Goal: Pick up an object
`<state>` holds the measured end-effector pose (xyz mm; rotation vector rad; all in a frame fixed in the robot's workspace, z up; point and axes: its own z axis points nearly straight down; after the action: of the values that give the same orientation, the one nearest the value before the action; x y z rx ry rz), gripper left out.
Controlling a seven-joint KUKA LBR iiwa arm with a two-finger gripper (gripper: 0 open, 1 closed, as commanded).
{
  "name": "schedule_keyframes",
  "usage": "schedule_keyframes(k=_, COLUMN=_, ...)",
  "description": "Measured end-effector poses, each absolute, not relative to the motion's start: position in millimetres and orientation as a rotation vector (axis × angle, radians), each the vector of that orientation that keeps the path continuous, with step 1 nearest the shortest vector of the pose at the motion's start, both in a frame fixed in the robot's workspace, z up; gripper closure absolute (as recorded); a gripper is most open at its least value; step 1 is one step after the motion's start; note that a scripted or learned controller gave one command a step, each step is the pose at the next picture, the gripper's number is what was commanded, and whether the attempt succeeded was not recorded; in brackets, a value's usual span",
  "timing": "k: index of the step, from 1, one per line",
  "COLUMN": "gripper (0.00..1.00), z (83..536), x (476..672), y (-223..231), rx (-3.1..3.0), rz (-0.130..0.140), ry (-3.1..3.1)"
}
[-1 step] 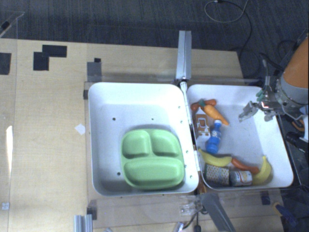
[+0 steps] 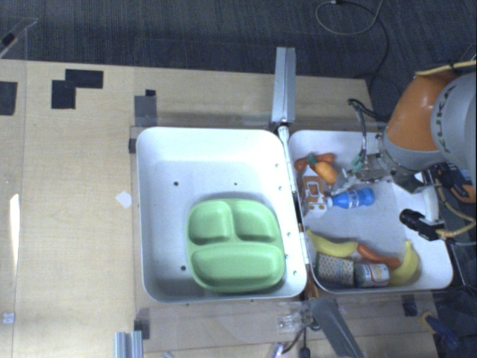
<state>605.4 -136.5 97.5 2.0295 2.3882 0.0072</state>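
Gripper (image 2: 356, 166) is set low in right bin (image 2: 387, 222), far half, just above blue bottle (image 2: 352, 198); grip state can't be told, nothing seen held. Bottle lies mid-bin, prob. the target. Bananas (image 2: 373, 253) and can (image 2: 370, 275) are crowded along near edge. Green tray (image 2: 235, 245) sits in left bin (image 2: 164, 200), near side.

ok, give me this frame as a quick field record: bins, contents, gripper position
left bin: holds a green divided tray, three compartments, lying flat toward the near side
right bin: holds small items in a clutter
far corner items: orange carrot-like toy, blue bottle lying on its side
near edge items: two bananas, a red pepper-like item, a can on its side
arm: reaches in from the right, over the right bin
gripper: low over the far part of the right bin, just above the blue bottle
grasp: no object seen between fingers
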Motion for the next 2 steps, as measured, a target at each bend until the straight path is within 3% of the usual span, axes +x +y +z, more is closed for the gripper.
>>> schedule_keyframes(k=1, gripper=0.0, z=142, x=620.3, y=-147, rx=1.851, rz=0.005, ry=2.53)
schedule_keyframes(k=2, gripper=0.0, z=89, x=572.5, y=-147, rx=2.042, rz=0.01, ry=2.374)
